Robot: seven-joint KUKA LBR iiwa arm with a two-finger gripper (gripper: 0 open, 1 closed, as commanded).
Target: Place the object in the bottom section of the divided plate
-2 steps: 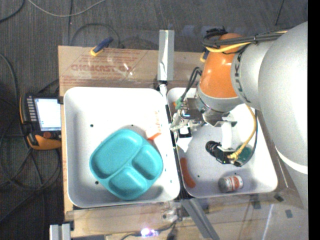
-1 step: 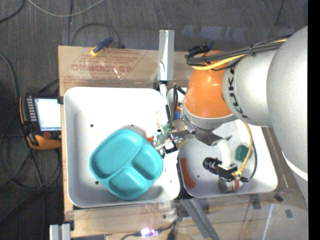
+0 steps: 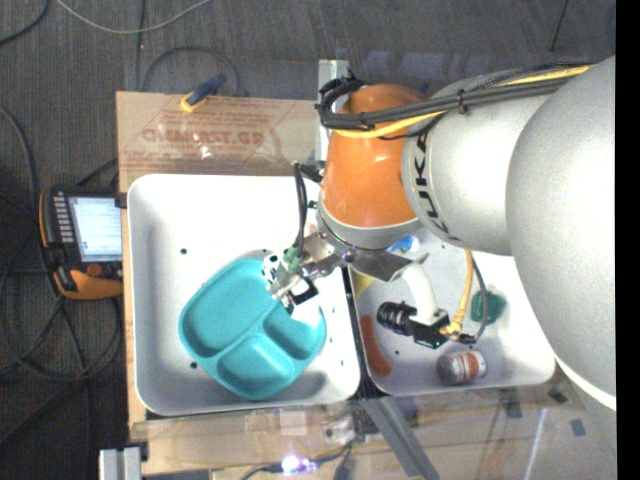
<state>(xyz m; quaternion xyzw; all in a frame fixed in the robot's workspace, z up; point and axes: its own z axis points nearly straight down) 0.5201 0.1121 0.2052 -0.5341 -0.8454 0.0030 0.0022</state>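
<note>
Surface edge: a brown strip of the surface is seen along the near side, below both bins.
Left bin: the shallow white left bin is set just beside the right one.
Plate: the teal plastic divided plate is laid flat in the near right part of the left bin, turned at an angle. It is parted by raised ridges into compartments.
Right bin: the shallow white right bin is partly covered by the arm.
Can: a short brown and silver can is laid on its side by the right bin's near wall.
Stick: a thin orange-red stick is laid along the right bin's left wall.
Green thing: a small dark green thing is seen farther back in the right bin, too hidden for its shape to be told.
Gripper: the arm's small gripper is held over the plate's far right rim.
Grip: whether it is spread or closed cannot be told.
Object: a small white and green bit is seen at the gripper's tip. Whether it is a held object or part of the gripper cannot be told.
Arm: the grey arm with its orange band is stretched in from the right.
Pendant: a black and orange handheld screen unit is placed left of the left bin.
Cardboard: a flat brown cardboard sheet is spread beyond the left bin's far wall.
Floor: grey carpet crossed by dark cables is seen farthest away.
</note>
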